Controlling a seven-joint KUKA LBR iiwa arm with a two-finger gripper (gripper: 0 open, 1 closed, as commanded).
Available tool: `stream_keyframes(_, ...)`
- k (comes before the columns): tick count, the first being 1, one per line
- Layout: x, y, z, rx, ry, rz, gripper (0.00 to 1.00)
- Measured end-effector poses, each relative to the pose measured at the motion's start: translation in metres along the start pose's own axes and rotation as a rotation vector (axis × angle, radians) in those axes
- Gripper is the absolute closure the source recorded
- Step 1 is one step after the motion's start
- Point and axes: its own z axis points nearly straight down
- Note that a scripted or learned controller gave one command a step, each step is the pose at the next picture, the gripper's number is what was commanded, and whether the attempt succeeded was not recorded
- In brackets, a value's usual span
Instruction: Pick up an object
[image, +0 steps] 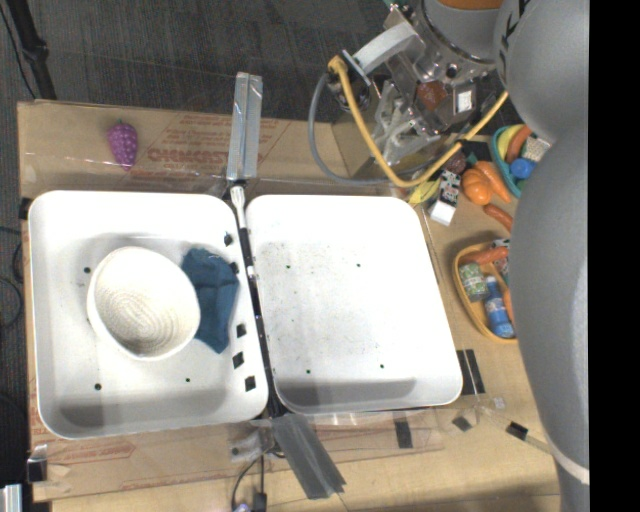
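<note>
Nearest to us, along the bottom edge of the counter (150, 445), strips of grey tape (310, 455) run out from the seam where the two white bins meet.

Just above that we see the left bin (60, 400), which holds a round, cream-coloured woven hat or bowl (145, 302) lying towards its left side. A crumpled blue cloth (213, 295) lies just beside it on the right, touching its edge and reaching close to the wall between the bins.

The right bin (345, 300) sits flush against the left one, its floor marked by faint dark specks.

To the right of that bin, on the counter, we see a small basket (468, 295) with bright items inside, and farther back a cluster of orange, green and blue toys (500, 170).

At the far left, a small purple object (123, 143) rests on the counter behind the left bin.

Farthest back, the end effector (415, 100) hangs beyond the right bin's far edge, wrapped in yellow and grey cables; we cannot tell how it is set.
</note>
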Motion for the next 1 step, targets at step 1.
stream_keyframes(1,-0.0001,0.0002,0.0001,0.0,0.0,0.001,0.0)
